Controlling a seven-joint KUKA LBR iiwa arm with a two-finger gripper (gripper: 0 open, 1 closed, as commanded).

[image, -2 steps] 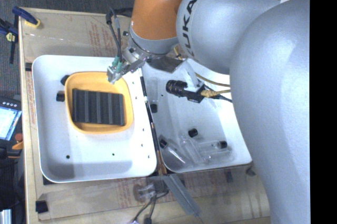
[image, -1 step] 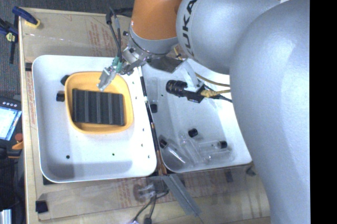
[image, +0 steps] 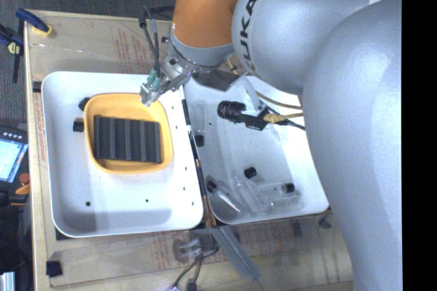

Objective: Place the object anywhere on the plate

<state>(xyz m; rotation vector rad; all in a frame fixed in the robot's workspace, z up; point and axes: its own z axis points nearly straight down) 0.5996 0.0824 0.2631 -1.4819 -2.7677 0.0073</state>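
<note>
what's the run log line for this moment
gripper: over yellow plate's upper right rim | dark ridged object: lying on plate | left bin: holds plate

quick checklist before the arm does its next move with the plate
1. Yellow plate sits flat inside the left bin: ok.
2. Dark ridged object already lies on the plate: ok.
3. Gripper is over the plate's upper right rim: ok.
4. Anything held between the fingers: cannot tell.
5. Clear plastic items lie in the right bin, apart from the plate: ok.
</note>
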